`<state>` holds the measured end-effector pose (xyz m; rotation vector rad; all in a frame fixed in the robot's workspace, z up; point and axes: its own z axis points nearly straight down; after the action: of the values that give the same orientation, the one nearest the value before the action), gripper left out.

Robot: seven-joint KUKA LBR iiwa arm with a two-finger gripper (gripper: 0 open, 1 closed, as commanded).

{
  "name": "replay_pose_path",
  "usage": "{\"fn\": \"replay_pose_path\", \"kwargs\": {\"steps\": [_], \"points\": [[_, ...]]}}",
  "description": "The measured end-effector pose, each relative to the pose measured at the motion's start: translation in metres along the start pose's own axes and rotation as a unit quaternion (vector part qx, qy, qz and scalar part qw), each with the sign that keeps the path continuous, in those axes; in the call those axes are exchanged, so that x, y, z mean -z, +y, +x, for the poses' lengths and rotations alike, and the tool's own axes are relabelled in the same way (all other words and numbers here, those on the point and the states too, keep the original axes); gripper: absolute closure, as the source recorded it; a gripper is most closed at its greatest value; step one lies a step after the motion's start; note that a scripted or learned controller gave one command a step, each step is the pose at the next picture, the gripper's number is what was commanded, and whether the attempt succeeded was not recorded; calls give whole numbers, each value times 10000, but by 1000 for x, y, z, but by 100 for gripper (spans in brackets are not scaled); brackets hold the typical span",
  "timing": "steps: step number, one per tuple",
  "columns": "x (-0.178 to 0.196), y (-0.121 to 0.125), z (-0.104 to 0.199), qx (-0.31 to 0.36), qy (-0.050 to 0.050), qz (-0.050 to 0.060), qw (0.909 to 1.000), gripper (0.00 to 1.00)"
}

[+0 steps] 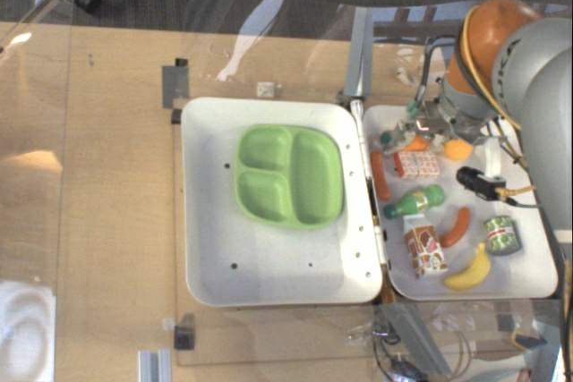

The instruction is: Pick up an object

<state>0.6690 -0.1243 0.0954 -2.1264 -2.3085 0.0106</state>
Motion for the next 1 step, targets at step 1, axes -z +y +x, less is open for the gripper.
{"fn": "replay_pose_path", "kwargs": {"steps": [1], "points": [[15,-1,-2,-2,-11,33,10000,100]]}}
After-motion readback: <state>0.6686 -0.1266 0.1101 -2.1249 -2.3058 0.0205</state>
